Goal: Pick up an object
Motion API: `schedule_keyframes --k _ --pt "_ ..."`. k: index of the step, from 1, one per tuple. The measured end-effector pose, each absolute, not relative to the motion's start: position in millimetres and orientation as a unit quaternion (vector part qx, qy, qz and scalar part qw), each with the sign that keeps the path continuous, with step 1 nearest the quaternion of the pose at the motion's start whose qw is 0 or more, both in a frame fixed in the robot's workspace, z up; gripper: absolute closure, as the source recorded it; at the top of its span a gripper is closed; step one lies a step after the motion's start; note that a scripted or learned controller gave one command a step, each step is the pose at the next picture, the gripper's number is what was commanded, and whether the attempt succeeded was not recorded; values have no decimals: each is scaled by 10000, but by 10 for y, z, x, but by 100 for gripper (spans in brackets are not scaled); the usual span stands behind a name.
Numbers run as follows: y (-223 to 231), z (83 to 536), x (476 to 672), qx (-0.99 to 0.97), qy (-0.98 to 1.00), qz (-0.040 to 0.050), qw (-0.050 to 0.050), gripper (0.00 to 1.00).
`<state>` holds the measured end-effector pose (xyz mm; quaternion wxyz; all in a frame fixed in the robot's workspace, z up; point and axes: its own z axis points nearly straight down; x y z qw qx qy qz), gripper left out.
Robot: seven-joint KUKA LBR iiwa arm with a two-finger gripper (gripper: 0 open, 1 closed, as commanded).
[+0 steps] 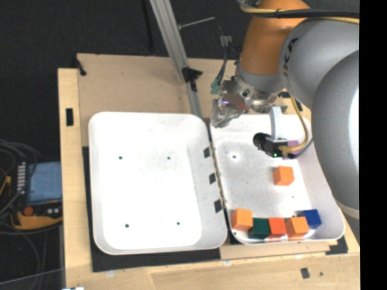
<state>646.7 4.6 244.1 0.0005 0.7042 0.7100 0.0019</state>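
Starting at the near edge of the right bin [314, 237], five blocks sit in a row against its rim: an orange block [242, 218] at the left end, then a green block [260, 228], a second orange block [277, 226], a third orange block [297, 226] and a blue block [312, 217] at the right end, all touching or almost touching their neighbours. Farther in, a lone orange block [283, 175] stands by itself toward the bin's right side, well apart from the row. The left bin [97, 180] lies alongside. Farthest back, the gripper [225, 115] hangs over the right bin's far left corner, close to the wall shared by the two bins; it is too blurred and dark to tell how far apart its parts stand, and nothing can be seen in its hold.

My judgement is that the lone orange block is the best choice, since it has free space on every side. The arm would do well to centre squarely above it, line up with two flat faces, and descend straight. The row blocks look harder, crowded against the rim.
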Motion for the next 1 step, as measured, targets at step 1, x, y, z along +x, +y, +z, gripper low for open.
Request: schedule_keyframes --k 1 --pt "607 2406 6690 7045 7097 12 9 100"
